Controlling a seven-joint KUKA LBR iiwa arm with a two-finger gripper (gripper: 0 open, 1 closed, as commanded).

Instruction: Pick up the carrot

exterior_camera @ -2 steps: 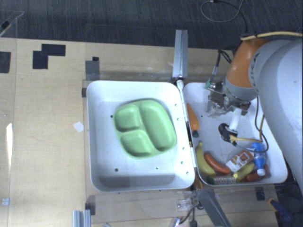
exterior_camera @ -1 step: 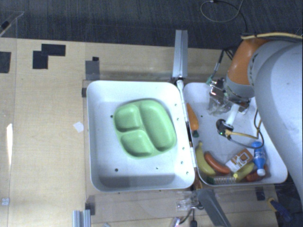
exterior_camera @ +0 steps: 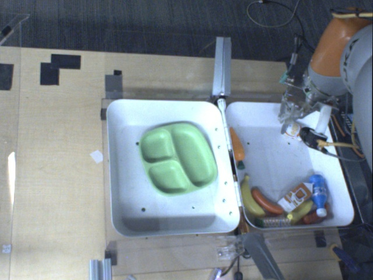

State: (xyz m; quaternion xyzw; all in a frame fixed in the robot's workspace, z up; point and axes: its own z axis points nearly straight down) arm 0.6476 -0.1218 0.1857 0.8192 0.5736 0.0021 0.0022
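The carrot (exterior_camera: 236, 145) lies in the right bin (exterior_camera: 274, 162), pressed along its left wall just beside the divider between the two bins, its length running up and down the view with the orange body toward the near end. Below it, near the bin's front left corner, a yellow banana (exterior_camera: 250, 198) curves beside a red sausage (exterior_camera: 267, 202), and further right sit a small printed carton (exterior_camera: 296, 195) and a blue bottle (exterior_camera: 318, 191). The end effector (exterior_camera: 291, 118) hangs over the bin's far right corner, well apart from the carrot; whether it is wide or narrow I cannot tell, and nothing can be seen in it. In the left bin (exterior_camera: 125, 174) rests a green divided tray (exterior_camera: 178, 157). Both bins stand on the wooden desk (exterior_camera: 52, 179).
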